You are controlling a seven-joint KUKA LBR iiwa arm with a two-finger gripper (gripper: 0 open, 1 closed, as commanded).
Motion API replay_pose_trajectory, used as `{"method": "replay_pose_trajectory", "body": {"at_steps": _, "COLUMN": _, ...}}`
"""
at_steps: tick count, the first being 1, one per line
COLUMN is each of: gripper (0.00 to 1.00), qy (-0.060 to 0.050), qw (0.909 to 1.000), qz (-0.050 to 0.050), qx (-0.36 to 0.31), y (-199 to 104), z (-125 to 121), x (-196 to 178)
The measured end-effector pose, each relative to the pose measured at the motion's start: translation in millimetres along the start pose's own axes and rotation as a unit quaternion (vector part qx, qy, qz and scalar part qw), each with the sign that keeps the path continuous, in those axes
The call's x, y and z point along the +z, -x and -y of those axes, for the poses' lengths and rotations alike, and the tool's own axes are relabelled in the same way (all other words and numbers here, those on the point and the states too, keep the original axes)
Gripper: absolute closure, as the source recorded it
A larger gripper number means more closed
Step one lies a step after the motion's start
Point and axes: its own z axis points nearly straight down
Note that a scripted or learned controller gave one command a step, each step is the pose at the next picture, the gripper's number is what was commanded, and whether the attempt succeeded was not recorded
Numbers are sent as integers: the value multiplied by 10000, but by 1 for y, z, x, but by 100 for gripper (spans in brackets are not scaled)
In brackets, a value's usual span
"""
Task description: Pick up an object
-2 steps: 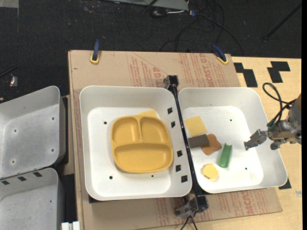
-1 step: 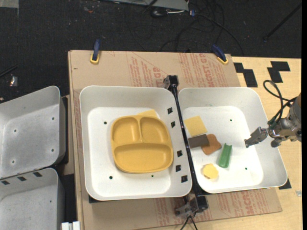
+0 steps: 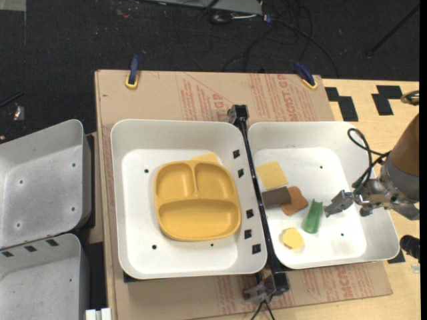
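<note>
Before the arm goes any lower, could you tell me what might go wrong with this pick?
1. The green piece, brown block and yellow square lie close together, so the gripper may nudge neighbours or catch two.
2. The green piece is narrow and slanted; it could slip away.
3. A loose black cable loops near the wrist and could snag.

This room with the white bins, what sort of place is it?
Probably a robotics lab. A robot arm reaches over two bins of toy items on a clamped board, with loose cables on the dark floor.
</note>
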Motion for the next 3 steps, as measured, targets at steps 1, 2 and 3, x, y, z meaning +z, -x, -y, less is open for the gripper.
{"method": "replay_pose_trajectory", "body": {"at_steps": 1, "gripper": 0, "qy": 7, "qw": 10000, "qz": 6, "qx": 2, "y": 1, "z": -6, "x": 46}}
{"method": "replay_pose_trajectory", "body": {"at_steps": 2, "gripper": 0, "qy": 35, "qw": 10000, "qz": 10, "qx": 9, "y": 1, "z": -7, "x": 76}}
{"method": "replay_pose_trajectory", "body": {"at_steps": 3, "gripper": 100, "qy": 65, "qw": 10000, "qz": 10, "qx": 4, "y": 0, "z": -9, "x": 63}}
